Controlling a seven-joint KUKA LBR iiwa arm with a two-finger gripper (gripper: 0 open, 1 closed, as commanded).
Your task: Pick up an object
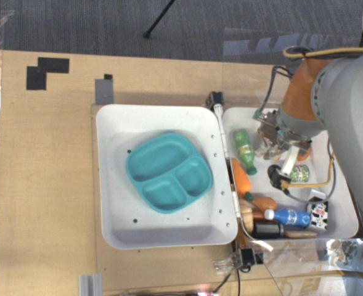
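Gripper (284,148) over right bin (347,224) | green bottle (244,152) just left of jaws

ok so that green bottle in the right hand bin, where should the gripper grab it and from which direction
Probably across the middle of the green bottle, coming straight down from above. It lies on its side, running up and down the image, so fingers closing left to right would span its narrow width. The bin wall on its left and the orange carrot-like piece at its lower end crowd it, so mid-body looks safest.
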